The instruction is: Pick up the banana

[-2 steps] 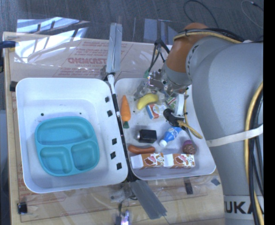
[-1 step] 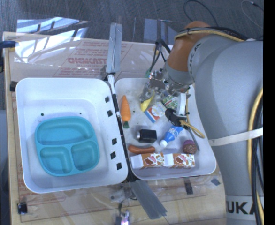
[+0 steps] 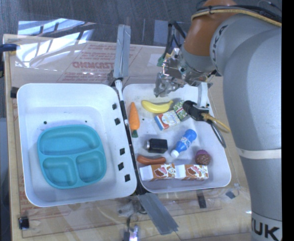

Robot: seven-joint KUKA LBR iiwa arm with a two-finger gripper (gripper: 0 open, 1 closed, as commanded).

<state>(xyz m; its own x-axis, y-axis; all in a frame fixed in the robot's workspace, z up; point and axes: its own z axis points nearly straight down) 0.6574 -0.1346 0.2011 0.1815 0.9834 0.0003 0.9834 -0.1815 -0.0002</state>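
Left bin holds blue divided tray. Right bin — carrot along left wall, sausage and two snack boxes near front, black block, blue-capped bottle, dark red fruit. Banana lies flat near far wall, untouched. Jaws hang just above banana's far side — how far open, cannot tell.

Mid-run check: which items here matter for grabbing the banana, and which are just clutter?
Job:
banana
gripper, just above the banana
right bin

Clutter:
carrot
sausage
blue bottle
black block
two cartons
dark red ball
blue tray, left bin
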